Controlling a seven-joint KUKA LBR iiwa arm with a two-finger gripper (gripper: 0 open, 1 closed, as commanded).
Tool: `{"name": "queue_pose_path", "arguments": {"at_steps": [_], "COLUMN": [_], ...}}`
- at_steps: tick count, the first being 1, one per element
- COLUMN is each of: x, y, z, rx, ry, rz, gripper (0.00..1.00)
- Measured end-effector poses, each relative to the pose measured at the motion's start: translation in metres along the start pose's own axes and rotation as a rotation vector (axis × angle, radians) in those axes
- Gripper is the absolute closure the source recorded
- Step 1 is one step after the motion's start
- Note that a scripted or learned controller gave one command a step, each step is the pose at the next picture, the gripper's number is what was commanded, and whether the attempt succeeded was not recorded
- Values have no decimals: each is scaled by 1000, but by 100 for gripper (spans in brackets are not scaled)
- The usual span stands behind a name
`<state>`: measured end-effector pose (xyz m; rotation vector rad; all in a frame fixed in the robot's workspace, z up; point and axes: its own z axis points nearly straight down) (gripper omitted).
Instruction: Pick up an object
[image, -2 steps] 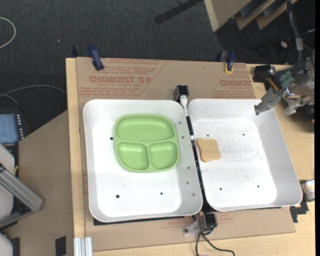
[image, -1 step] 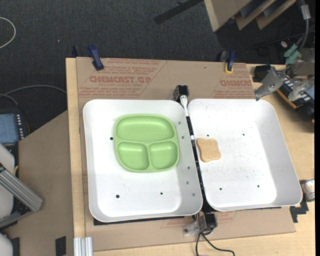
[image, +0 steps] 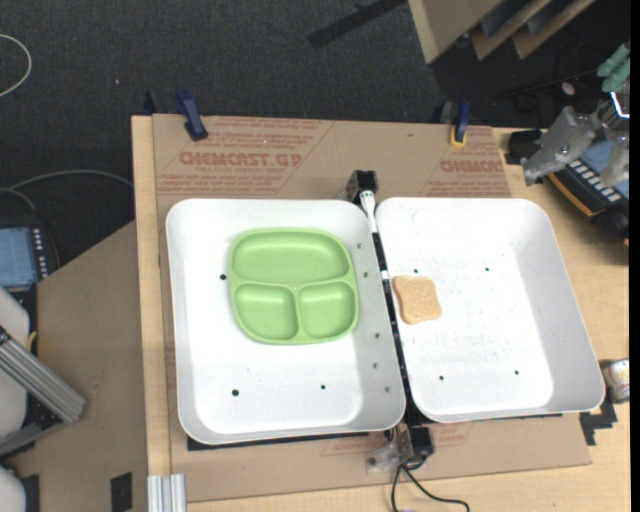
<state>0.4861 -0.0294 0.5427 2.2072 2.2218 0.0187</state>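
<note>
Counter (image: 100, 300) first: a tan board under a brown printed sheet, clamped along its far edge, carrying 2 shallow white bins set side by side and touching along their inner rims. I read the left bin (image: 200, 400) as holding 1 thing, a green divided plate (image: 293, 286) with 3 compartments, lying flat and a little toward that bin's far edge. The right bin (image: 520, 330) holds 1 smaller thing, a tan slice of toast (image: 416, 299), flat on the floor, tight against the bin's left wall near the middle of that edge and just beside the shared rim.

The hand (image: 560, 150) sits up past the far right corner of the counter, above and outside the right bin, well apart from both objects. From this slant I cannot tell how its grip is set, and I see nothing in it, so I judge the pick as not yet begun.

My worries from here: the toast lies so close to the wall that a descent may put 1 side of the grip on the rim or the sloped wall and close on nothing. It is also thin and flat, so it could slide out. The plate is broad and low, likely too wide to span except at its rim, where it may tip or slip free.
</note>
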Motion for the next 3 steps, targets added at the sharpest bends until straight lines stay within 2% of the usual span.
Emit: {"name": "queue_pose_path", "arguments": {"at_steps": [1, 2, 3], "x": [69, 65, 98], "y": [-7, -6, -9], "z": [32, 20, 111], "rx": [19, 13, 26], "ry": [0, -2, -3], "rz": [-2, 5, 3], "gripper": [0, 100, 100]}}
